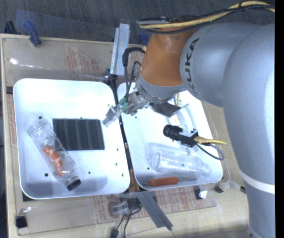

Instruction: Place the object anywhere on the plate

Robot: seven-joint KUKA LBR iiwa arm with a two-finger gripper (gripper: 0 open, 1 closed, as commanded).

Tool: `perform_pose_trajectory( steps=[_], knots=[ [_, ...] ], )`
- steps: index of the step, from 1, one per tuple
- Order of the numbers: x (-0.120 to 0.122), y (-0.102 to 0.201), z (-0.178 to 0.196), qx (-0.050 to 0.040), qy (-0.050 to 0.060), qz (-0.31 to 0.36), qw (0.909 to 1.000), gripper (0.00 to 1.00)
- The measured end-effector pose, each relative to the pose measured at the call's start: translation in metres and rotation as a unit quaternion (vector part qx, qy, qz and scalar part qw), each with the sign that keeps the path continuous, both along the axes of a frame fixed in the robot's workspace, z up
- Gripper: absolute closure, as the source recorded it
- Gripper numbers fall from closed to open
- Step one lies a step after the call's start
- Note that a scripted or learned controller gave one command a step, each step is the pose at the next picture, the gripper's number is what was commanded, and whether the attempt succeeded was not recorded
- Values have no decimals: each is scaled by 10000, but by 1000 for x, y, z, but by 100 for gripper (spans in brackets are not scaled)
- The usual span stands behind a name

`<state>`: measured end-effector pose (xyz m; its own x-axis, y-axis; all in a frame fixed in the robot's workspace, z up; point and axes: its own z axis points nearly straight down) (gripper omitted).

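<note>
My fingers (113, 114) hang over the divide between the two bins; whether they are spread or pressed together I cannot tell. A clear plastic bottle (54, 155) lies in the left bin (23, 90), just beside a dark ribbed plate (78, 134), possibly touching its edge.

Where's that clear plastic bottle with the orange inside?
The bottle lies slanted in the left bin, near its front-left corner, just left of the dark ridged plate.
</note>
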<state>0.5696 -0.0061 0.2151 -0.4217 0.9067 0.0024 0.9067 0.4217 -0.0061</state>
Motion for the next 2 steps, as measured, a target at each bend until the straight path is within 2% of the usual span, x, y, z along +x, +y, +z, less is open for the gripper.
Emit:
perform_pose_trajectory(
  steps=[1, 2],
  knots=[
    [-67, 27, -23, -8, 3, -1007, 9949, 0],
    [-95, 86, -26, -21, 17, -2094, 9778, 0]
  ],
)
